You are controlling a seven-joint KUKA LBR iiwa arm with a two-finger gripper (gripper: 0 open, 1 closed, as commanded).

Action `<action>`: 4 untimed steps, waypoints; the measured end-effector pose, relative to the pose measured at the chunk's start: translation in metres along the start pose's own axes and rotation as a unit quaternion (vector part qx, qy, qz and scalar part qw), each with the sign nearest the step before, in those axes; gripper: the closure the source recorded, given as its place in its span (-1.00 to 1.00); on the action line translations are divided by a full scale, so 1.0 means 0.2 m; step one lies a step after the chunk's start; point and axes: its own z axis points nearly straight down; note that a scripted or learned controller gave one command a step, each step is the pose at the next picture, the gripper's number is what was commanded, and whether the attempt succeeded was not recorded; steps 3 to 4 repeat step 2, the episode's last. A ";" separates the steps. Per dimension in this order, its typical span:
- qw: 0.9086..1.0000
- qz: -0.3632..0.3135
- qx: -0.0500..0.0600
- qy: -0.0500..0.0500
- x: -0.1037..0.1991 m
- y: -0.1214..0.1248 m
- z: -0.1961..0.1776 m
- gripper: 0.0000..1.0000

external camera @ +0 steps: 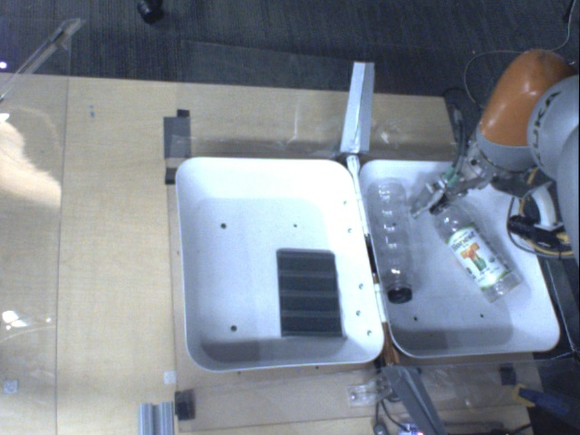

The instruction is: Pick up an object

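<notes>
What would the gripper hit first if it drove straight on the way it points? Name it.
The gripper points left and slightly down across the right bin. First in that line looks to be the clear bottle with the black cap, though height above it is unclear.

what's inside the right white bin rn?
Right white bin holds two clear plastic bottles: one with a black cap along its left wall, one with a green-orange label mid-bin. The gripper and grey arm hide the top-right corner.

A robot lab

A big grey and orange robot arm (535,116) reaches over a wooden bench (100,243) with two white bins (195,243) side by side. Loose cables (535,229) hang nearby, and dark carpet (272,12) covers the floor.
</notes>
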 end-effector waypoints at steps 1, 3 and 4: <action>1.000 0.001 -0.006 -0.010 -0.03 0.00 -0.06 1.00; 1.000 -0.007 -0.010 -0.014 0.47 0.20 -0.53 1.00; 1.000 -0.007 -0.010 -0.014 0.47 0.20 -0.53 1.00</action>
